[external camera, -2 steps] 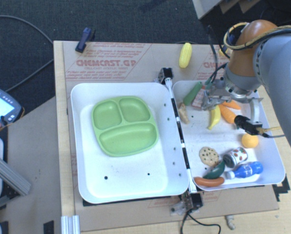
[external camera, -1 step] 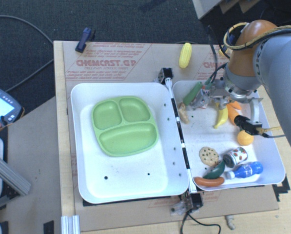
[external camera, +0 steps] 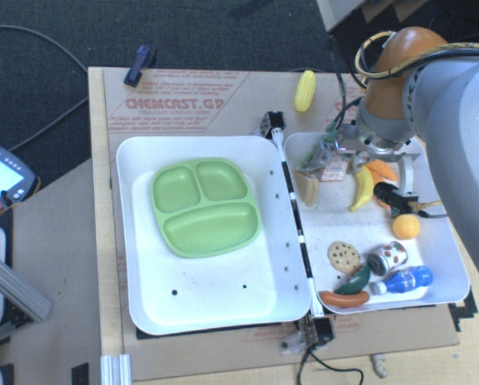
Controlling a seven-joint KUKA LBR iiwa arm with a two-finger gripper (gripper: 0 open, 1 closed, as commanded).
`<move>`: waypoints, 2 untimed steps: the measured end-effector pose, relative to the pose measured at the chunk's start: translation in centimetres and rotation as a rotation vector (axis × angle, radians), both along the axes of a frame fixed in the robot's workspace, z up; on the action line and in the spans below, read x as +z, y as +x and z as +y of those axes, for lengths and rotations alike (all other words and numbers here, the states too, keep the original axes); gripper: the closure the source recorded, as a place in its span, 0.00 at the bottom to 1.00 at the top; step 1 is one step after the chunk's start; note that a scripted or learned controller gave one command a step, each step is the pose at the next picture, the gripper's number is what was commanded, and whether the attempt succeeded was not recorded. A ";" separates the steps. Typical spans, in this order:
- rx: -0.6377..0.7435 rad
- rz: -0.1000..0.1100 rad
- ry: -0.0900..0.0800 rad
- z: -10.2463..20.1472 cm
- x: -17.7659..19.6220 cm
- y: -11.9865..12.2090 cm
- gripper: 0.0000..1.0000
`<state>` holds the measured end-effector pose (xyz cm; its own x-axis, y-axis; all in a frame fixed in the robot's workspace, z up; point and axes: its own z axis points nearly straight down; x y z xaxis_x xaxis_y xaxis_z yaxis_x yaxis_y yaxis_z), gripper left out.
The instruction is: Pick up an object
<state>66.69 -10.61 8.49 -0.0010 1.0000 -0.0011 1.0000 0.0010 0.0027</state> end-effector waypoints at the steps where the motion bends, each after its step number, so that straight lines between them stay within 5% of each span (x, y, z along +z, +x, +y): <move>1: 0.000 0.003 0.000 1.0 0.0 0.0 0.00; 2: 0.001 -0.001 -0.002 1.0 1.1 0.1 1.00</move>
<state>66.76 -9.61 9.60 -0.0017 1.0000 -0.0030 1.0000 0.0017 0.0039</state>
